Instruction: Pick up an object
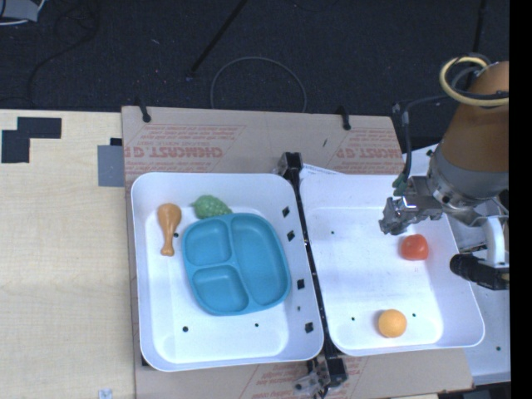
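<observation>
Two bins: you have two shallow white bins side by side on the bench; take the right bin (349, 306) as your landmark for every place below.
Orange ball: the orange ball (391, 323) lies inside the right bin near its front edge, well apart from the arm.
Red object: the small red object (414, 247) sits inside the right bin toward its right wall, farther back than the orange ball; I judge it the nearest candidate for the pick.
Gripper: the gripper (399, 217) hangs over the right bin just behind and left of the red object; whether it touches the bin floor is unclear.
Jaws: you cannot tell from this view whether the jaws are open or closed, and nothing is seen between them.
Left of the right bin: the left bin (158, 331) holds a blue divided tray (235, 263), with a toy drumstick (169, 226) and a green item (211, 207) farther back beside it.
Progress: by my judgement the pick is not yet done; every object rests on a bin floor.
Left to do: you need the jaws brought over one object, closed on it, and lifted.
</observation>
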